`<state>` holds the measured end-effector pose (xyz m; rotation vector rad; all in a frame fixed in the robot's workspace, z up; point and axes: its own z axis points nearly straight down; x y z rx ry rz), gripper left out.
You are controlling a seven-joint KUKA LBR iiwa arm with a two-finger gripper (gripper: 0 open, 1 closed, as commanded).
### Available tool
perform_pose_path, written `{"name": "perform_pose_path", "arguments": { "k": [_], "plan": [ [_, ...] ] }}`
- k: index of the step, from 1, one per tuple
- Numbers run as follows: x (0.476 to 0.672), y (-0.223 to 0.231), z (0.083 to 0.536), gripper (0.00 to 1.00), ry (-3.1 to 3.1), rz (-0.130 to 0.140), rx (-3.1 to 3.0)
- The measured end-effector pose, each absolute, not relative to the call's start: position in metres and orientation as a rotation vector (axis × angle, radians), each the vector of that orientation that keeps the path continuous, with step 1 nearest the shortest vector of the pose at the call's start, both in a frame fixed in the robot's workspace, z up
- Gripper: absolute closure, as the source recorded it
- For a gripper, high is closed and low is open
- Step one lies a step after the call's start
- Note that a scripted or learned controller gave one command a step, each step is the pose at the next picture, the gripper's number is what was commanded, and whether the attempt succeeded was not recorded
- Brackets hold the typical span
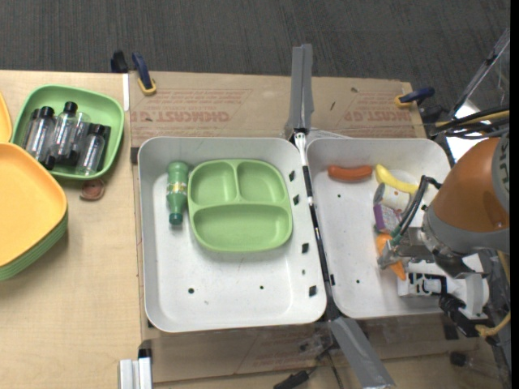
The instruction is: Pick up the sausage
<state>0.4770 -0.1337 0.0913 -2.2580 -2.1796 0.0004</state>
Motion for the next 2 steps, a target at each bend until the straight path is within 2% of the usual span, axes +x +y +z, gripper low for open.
{"name": "perform_pose_path", "arguments": {
  "k": [2],
  "plan": [
    [0.4779,-0.1425,0.0918,1.00,-2.220,-0.004,-2.218]
  ]
}}
